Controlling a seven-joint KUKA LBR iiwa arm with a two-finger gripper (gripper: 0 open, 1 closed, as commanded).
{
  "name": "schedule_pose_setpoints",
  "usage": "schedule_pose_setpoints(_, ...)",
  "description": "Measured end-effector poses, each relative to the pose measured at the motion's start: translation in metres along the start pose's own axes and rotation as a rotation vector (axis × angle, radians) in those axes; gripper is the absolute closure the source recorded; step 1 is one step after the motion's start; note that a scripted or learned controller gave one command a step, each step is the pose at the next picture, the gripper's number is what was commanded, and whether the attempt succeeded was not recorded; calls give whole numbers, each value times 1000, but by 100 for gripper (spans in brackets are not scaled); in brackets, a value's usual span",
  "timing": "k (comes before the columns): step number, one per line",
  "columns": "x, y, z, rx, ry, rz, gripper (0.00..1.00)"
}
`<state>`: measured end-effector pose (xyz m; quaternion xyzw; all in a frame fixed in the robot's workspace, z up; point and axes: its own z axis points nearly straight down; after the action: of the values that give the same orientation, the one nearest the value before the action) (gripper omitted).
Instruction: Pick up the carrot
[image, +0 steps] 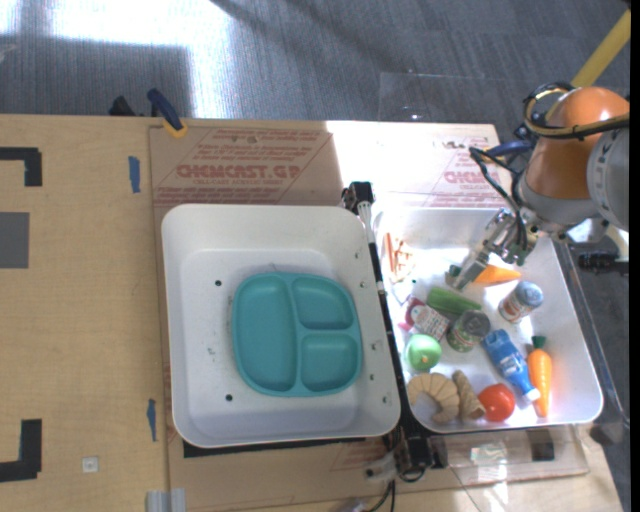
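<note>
The carrot (541, 376), orange with a small green top, lies near the right wall of the right bin (578, 330), beside a blue bottle (508, 362). My gripper (478, 262) hangs low over the upper middle of that bin, well above and to the left of the carrot. It points down-left, directly over an orange wedge-shaped piece (499, 274). The wrist hides part of that piece, and whether the gripper touches it cannot be made out.
The right bin also holds a green cucumber (452, 300), a can (467, 330), a green apple (423, 351), a red tomato (497, 401), a croissant (432, 392) and a small bottle (520, 300). A teal divided plate (297, 333) lies in the left bin (190, 300).
</note>
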<state>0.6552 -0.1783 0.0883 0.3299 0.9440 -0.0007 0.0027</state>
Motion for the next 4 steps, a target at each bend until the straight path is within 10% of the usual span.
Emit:
schedule_pose_setpoints(1,-3,-29,1,-1,1,245,0)
schedule_pose_setpoints(2,13,19,1,-4,-1,484,0)
schedule_pose_setpoints(3,30,-19,0,-1,0,564,0)
schedule_pose_setpoints(4,27,-17,-14,-7,-10,560,100)
